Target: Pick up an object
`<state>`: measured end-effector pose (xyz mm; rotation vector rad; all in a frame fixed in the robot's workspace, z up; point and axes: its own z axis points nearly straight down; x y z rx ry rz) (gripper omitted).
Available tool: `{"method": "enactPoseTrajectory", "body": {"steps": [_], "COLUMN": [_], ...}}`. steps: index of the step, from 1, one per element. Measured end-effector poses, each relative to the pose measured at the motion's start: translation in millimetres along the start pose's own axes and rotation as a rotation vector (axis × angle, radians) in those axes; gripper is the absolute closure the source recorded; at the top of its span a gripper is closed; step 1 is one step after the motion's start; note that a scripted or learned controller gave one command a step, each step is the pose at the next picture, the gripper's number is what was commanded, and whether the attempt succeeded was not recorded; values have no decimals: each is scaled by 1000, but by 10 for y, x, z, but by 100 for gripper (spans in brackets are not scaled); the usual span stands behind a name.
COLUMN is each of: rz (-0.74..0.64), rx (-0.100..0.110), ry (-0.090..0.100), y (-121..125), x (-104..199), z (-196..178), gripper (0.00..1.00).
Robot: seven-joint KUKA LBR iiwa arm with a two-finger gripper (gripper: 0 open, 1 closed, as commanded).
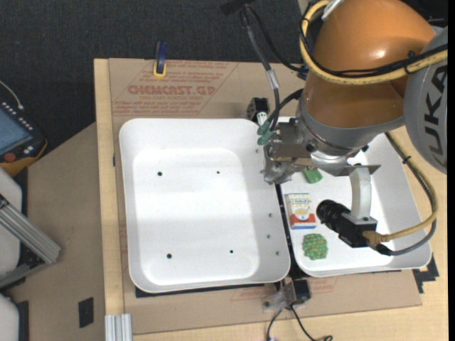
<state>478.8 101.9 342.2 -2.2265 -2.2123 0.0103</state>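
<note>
My gripper (276, 170) hangs low over the left rim of the right bin (407, 190), under the big orange wrist band. Just right of it a small green object (313, 177) peeks out from beneath the wrist, mostly hidden. Nearer the front of the same bin lies a small white packet with red and blue print (300, 212). In front of that packet sits a green bumpy ball (315, 245). The arm covers the back of the right bin.
The left bin (142, 190) stands beside the right one, their rims touching. Both rest on a cardboard sheet (178, 84) with a blue and yellow clamp (161, 59) at its far edge. A metal rail (25, 233) lies at the left.
</note>
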Motion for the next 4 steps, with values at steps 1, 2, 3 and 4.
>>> {"method": "enactPoseTrajectory", "body": {"steps": [1, 2, 3, 4], "rz": [1, -13, 0, -12], "rx": [-13, -15, 1, -16], "ry": [1, 6, 0, 6], "y": [14, 4, 1, 8], "x": [-662, -45, -651, -143], "z": [-302, -910, -271, -1008], "gripper": [100, 100, 100, 100]}}
